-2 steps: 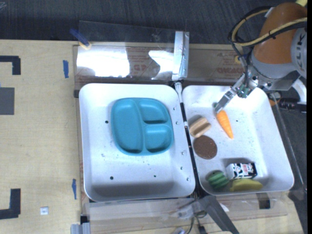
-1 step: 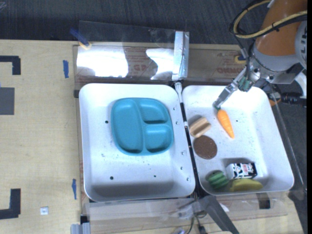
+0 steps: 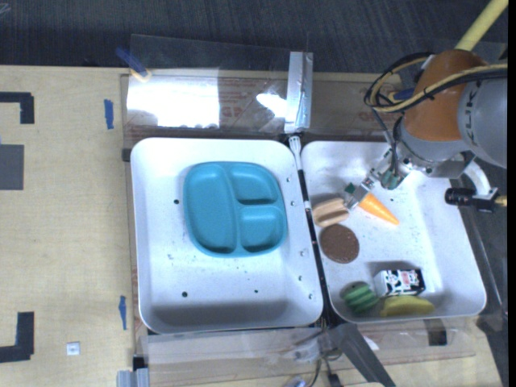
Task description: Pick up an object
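Observation:
In the right bin (image 3: 451, 240) lie an orange carrot (image 3: 380, 209), a tan bread roll (image 3: 329, 210), a brown round patty (image 3: 339, 243), a black-and-white carton (image 3: 401, 280), a green vegetable (image 3: 359, 297) and a yellow banana (image 3: 406, 305). My gripper (image 3: 356, 190) reaches down from the upper right. Its tip sits low between the roll and the thick end of the carrot, close to both. I cannot tell whether it touches either one.
The left bin (image 3: 153, 240) holds a blue divided plate (image 3: 235, 208). A clear plastic sheet (image 3: 210, 91) stands behind the bins. The arm's orange band (image 3: 439, 95) and cables (image 3: 391, 87) hang over the right bin's far corner.

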`<state>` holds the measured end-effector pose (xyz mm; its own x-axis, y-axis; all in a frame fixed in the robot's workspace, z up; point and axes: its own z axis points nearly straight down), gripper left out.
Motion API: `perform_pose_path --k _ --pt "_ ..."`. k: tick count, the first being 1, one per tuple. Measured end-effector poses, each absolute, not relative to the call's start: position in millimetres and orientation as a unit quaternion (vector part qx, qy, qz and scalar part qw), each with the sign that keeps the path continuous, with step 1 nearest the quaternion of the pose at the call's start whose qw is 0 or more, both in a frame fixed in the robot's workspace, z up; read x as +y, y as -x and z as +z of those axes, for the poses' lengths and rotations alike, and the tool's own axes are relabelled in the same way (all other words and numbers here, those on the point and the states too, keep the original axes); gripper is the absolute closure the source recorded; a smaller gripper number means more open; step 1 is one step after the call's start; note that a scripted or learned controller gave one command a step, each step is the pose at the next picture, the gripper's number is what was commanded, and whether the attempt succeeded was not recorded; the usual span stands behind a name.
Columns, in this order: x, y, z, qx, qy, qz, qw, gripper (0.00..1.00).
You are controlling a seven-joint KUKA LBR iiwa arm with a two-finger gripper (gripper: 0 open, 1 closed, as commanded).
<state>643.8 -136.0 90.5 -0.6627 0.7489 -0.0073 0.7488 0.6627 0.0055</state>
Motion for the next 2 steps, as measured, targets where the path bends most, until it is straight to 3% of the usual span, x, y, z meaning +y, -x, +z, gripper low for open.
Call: perform_pose_path --k 1,2 --pt "-136.4 -645.0 101.7 0.911 -0.412 0.0022 0.007 1.00" --pt "-79.3 -643.0 187.6 0.834 -0.551 0.0021 0.003 1.00"
